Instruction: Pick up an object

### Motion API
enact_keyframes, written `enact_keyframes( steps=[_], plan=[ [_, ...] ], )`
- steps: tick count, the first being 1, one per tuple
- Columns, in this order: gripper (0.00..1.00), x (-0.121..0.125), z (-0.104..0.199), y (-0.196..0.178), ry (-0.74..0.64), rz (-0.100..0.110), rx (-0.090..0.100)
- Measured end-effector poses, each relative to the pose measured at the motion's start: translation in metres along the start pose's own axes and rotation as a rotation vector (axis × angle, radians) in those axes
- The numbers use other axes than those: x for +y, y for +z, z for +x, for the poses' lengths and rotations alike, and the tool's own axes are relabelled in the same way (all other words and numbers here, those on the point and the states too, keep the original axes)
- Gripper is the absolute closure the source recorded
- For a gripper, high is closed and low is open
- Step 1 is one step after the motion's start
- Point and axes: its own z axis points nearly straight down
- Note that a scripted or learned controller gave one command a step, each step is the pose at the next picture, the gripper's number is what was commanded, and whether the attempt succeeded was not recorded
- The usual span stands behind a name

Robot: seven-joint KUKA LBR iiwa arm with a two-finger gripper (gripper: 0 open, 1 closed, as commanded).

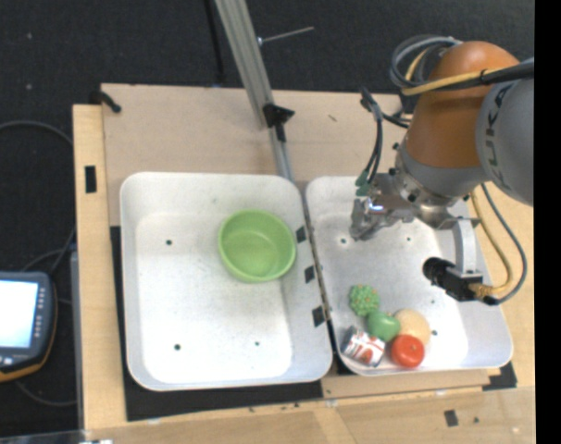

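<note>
The fingers (364, 225) hang over the far part of the right bin (466, 340); how wide they are I cannot tell. The toys (387, 336) sit bunched in its near corner. A green bowl (255, 245) sits in the left bin (169, 340).

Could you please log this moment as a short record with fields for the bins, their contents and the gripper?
left bin: holds a green bowl, upright, near its upper right part
right bin: holds a cluster at its lower left corner
cluster: broccoli piece, green pepper-like toy, pale yellow round toy, red tomato-like toy, red and white can
gripper: over the right bin's upper left part, apart from the cluster
held object: none seen between the fingers
</note>
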Motion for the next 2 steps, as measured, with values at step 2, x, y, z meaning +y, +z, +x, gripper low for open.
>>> enact_keyframes(
  steps=[2],
  plan=[
    [1.00,0.016,0.095,0.010,-0.001,-0.001,0.001]
  ],
)
